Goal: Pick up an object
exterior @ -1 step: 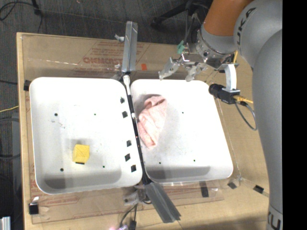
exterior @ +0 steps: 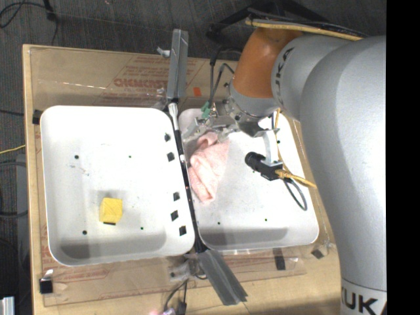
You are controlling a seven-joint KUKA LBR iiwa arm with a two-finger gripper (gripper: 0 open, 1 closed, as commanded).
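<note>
Fixed overhead camera looks slantwise onto both bins [exterior: 59, 176].

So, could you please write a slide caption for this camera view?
KUKA arm's gripper reaches over a pink cloth in the right bin; a yellow block lies in the left bin.

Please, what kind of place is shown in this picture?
Probably a robotics lab set up for grasping trials. A grey arm with an orange band reaches over two white bins, which hold test objects: a yellow block and a pink cloth. Cables lie on the dark floor.
</note>
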